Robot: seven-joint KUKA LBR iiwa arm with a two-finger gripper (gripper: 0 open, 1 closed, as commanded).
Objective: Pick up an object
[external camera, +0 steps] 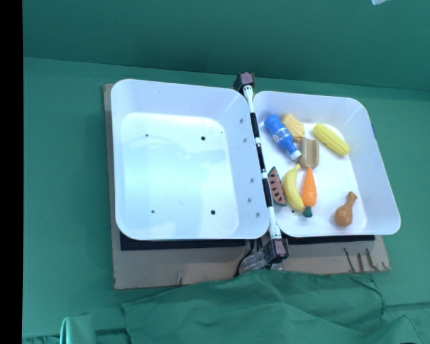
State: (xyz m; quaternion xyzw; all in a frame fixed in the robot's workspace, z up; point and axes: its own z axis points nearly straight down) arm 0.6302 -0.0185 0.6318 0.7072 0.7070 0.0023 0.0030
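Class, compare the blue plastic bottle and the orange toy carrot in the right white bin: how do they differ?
The blue plastic bottle is blue with a white cap end; the orange toy carrot is orange with a dark green tip. The bottle lies slantwise near the bin's far-left part; the carrot lies nearly straight along the view's up-down line, nearer the camera. Both lie flat in the right white bin.

Item noted: one small pale fragment (380, 2) at the top edge. Whether it is robot bodywork cannot be determined.
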